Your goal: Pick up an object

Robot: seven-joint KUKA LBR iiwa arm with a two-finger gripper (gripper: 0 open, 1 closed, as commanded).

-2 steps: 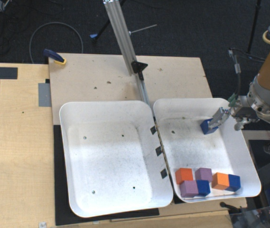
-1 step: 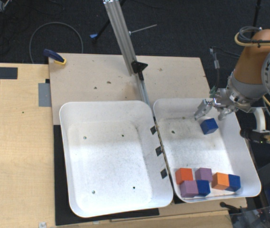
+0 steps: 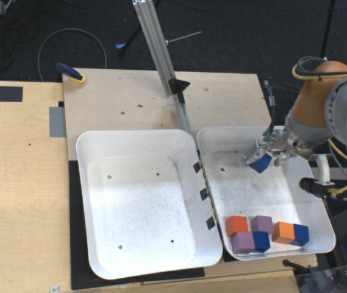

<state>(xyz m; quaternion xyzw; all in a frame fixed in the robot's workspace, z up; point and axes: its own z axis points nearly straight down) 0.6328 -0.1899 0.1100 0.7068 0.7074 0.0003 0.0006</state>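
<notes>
Fingers [image 3: 263, 157] are pinching a blue block [image 3: 259, 163] up in the far part of the right bin [image 3: 325, 224], and the block hangs tilted, one corner down, which looks to me like it was caught off-centre rather than squarely. From this slant I can't tell whether it is just off the bin floor or brushing it. The arm [image 3: 319, 102] leans in from the right with its orange band over the bin's far right corner. Down at the near edge sit the rest: an orange block [image 3: 236, 224], a purple block [image 3: 261, 223], a larger purple one [image 3: 243, 242] with a blue one [image 3: 261, 241] tight beside it, then an orange block [image 3: 283, 232] touching a blue block [image 3: 300, 234]. They are well apart from the grip, so nothing crowds it. Open white floor lies all round the held block; the divider between the bins is near on its left. The left bin [image 3: 100, 163] offers wide room, and the desk [image 3: 130, 96] beyond is open too.
</notes>
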